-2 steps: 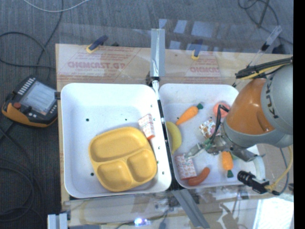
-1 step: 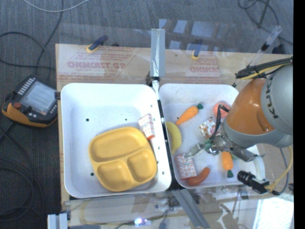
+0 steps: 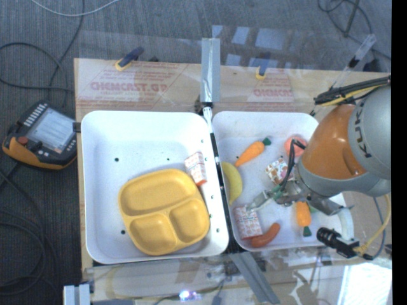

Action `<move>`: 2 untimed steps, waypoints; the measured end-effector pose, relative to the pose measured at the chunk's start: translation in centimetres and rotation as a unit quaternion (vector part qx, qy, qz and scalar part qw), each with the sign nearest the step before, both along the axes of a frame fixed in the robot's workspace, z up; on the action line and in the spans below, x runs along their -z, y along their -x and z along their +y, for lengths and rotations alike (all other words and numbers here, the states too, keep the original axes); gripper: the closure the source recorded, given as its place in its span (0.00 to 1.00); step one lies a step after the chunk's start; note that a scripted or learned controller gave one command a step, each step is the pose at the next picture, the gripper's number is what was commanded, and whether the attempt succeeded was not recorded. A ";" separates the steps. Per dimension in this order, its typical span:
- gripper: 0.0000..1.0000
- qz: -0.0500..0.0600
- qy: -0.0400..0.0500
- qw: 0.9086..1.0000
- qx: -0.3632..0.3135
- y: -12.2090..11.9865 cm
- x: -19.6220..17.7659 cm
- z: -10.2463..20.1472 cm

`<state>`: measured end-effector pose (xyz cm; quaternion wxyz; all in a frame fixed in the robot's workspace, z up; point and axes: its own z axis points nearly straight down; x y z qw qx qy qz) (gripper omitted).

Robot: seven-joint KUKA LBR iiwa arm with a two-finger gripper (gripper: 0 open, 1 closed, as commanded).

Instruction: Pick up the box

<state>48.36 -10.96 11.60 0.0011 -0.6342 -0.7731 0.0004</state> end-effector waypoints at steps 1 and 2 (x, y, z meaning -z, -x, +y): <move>0.00 -0.005 -0.001 0.999 0.052 -0.3 2.3 0.9; 0.00 -0.011 -0.001 0.984 0.179 -0.7 2.3 1.4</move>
